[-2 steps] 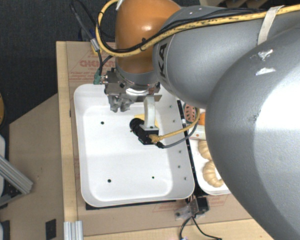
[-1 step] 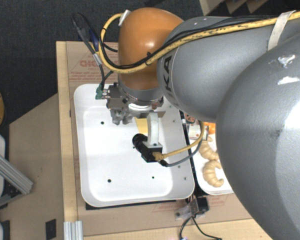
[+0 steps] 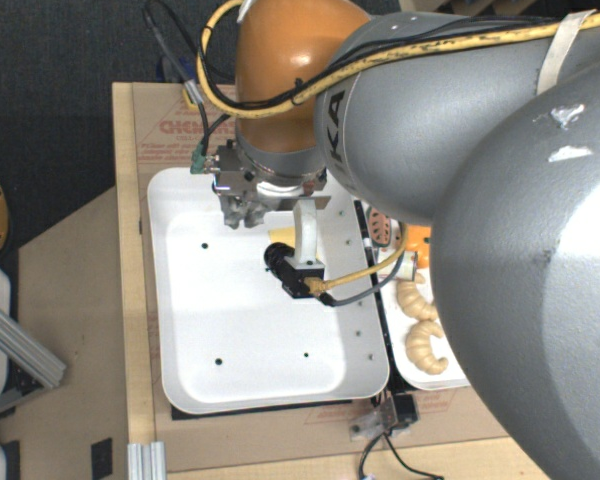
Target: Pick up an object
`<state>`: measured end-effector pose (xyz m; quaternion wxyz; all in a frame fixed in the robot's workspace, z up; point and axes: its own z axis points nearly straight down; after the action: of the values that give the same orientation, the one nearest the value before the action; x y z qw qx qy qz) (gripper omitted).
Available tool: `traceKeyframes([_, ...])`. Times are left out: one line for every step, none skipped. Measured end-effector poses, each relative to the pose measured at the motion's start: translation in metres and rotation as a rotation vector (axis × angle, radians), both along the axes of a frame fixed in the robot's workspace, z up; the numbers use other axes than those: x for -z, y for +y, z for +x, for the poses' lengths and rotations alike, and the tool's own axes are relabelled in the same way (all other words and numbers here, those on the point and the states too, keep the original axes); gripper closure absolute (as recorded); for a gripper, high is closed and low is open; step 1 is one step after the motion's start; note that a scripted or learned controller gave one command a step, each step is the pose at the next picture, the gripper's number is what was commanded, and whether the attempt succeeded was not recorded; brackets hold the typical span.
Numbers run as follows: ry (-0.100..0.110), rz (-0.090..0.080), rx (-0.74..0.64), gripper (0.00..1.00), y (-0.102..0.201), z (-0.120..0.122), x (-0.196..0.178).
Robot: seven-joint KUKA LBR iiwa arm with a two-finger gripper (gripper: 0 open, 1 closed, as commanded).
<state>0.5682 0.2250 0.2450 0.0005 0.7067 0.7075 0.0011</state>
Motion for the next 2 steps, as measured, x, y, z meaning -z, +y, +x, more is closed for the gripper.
traceKeyframes([0.012, -0.002, -0.001, 1.00, 0.000, -0.080, 0.010])
traceKeyframes([-0.018, 0.007, 0.000, 1.00, -0.001, -0.047, -0.214])
